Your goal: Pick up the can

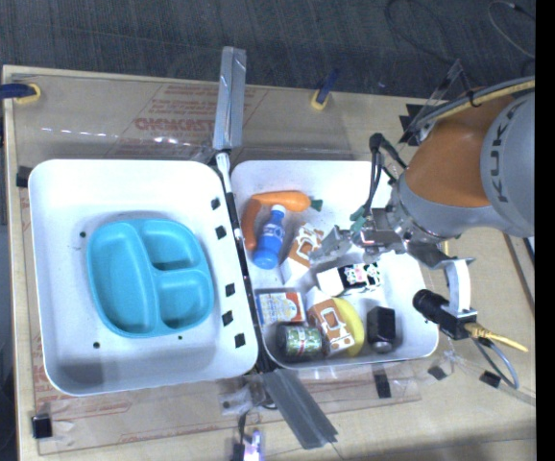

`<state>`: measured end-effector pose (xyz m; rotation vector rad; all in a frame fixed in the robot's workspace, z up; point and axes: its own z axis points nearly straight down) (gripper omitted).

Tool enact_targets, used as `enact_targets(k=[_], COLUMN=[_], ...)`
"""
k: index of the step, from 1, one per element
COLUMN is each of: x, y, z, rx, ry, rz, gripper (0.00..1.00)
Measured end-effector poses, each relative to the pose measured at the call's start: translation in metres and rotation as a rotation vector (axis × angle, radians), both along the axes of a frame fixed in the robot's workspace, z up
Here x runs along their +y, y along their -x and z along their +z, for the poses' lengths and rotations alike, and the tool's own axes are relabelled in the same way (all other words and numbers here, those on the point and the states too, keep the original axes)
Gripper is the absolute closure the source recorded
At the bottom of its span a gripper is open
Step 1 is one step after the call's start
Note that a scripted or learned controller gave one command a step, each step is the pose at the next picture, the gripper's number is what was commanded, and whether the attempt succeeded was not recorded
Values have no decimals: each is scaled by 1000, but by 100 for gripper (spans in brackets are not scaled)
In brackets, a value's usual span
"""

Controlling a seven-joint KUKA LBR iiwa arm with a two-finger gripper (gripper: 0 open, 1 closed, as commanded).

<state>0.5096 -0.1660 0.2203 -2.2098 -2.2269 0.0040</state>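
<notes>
We log the can lying on its side at the near edge of the right bin, touching a yellow packet and just below a small carton. The gripper sits over the bin's middle among a blue bottle, an orange item and a white box; we cannot tell its state. The left bin holds a blue tray.

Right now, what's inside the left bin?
The left bin holds one thing: a blue divided tray with three compartments, lying flat near its middle. What is under the tray is covered. The can lies in the right bin.
</notes>
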Motion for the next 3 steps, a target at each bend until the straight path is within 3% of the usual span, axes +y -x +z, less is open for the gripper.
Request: enact_targets(k=[1,2,3], x=[-43,-31,-17], y=[-68,-112,-81], z=[-42,-129,-130], rx=[-1,-2,5], ry=[2,1,1], rz=[-177,-122,-574], gripper=[0,0,0])
